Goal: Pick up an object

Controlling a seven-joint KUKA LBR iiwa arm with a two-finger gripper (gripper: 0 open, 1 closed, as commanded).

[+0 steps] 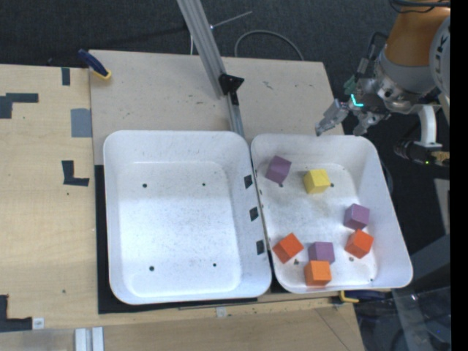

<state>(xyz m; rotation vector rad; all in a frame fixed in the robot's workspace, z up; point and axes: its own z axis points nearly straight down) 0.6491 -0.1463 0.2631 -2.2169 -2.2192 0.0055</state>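
Your hand (pixel 341 121) sits above the far right corner of the right bin (pixel 384 189), just outside its rim, with nothing between the fingers. The two fingers read as spread, one dark tip reaching toward the bin's far edge and the other beside it under the wrist.

Every candidate lies inside the right bin, nearer the camera than the hand and mostly to the left of it in the view. The yellow cube (pixel 316 180) is the closest piece: almost directly below the hand in the view, slightly left, standing apart from its neighbours. The purple cube (pixel 278 169) lies further left, near the divider between the bins.

The remaining blocks cluster at the near end: a purple block (pixel 357 215) with an orange block (pixel 359 243) just beside it, and an orange block (pixel 288 247), a purple block (pixel 321 251) and an orange block (pixel 317 272) packed close or touching.

Judgement: the move turns on travelling from the far rim into the bin, toward the camera. The yellow cube offers the shortest travel and clear sides; the near cluster risks a finger landing on a neighbour.

The left bin (pixel 117 196) is not relevant.
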